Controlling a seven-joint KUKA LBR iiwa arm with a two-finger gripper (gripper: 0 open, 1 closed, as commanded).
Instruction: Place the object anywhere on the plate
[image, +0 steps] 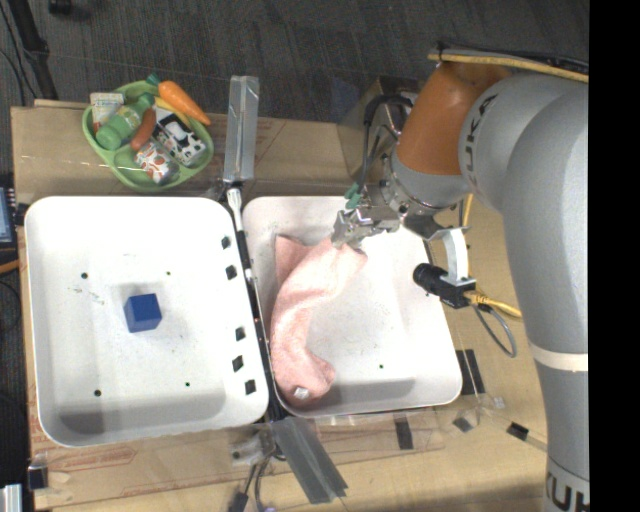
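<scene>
A pink cloth (300, 320) lies along the left side of the right bin (425, 345), running from the bin's near wall up toward its far side. Its upper right corner is drawn up to a point at my gripper (351, 233), which hangs over the far part of that bin and is shut on that corner. A small blue cube (143, 311) sits alone in the left bin (60, 230), well away from the gripper. The grey arm with its orange band (440, 120) comes in from the upper right.
A green bowl (115, 165) of toy food, including a carrot, stands beyond the left bin at the back left. A metal bar (241, 120) rises between the bins at the back. A black connector with a yellow cable (450, 285) hangs over the right bin's right side.
</scene>
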